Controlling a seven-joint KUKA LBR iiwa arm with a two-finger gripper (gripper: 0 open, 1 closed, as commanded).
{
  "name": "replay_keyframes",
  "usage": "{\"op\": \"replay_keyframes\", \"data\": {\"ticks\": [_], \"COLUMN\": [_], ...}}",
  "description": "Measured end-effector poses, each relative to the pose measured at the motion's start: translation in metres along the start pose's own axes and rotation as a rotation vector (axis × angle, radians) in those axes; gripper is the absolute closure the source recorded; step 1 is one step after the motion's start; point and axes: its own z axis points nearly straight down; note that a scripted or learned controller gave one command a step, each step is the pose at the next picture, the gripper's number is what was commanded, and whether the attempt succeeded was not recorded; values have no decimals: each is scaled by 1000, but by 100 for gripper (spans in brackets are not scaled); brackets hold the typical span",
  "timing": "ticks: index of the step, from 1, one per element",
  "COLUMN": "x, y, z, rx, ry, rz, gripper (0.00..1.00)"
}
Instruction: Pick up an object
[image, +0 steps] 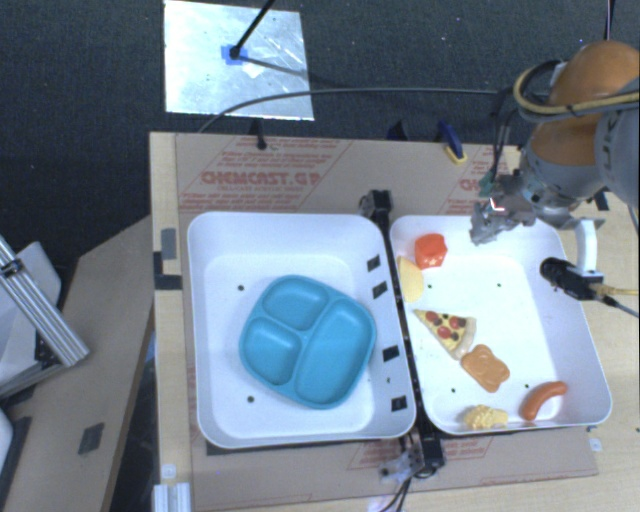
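Hand (487, 228) hovers over right bin's (590, 350) far edge, beside red pepper (430, 250); grip state unreadable. Toy foods spread apart, leaving room for approach.

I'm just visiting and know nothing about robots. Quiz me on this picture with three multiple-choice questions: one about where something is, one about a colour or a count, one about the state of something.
1. Where does the blue divided plate lie?
A. left bin
B. right bin
C. on the bench outside the bins

2. How many food items lie in the right bin?
A. three
B. six
C. nine

3. The pizza slice is
A. lifted in the air
B. lying flat in the bin
C. on the plate

Answers: 1 A, it sits in the left bin. 2 B, six pieces count out. 3 B, it rests on the bin floor.
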Motion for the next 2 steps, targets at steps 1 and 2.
{"op": "replay_keyframes", "data": {"ticks": [1, 2], "x": [0, 56], "y": [2, 16], "z": [-55, -43], "rx": [-1, 2], "ry": [0, 2], "rz": [-4, -7], "gripper": [100, 100]}}
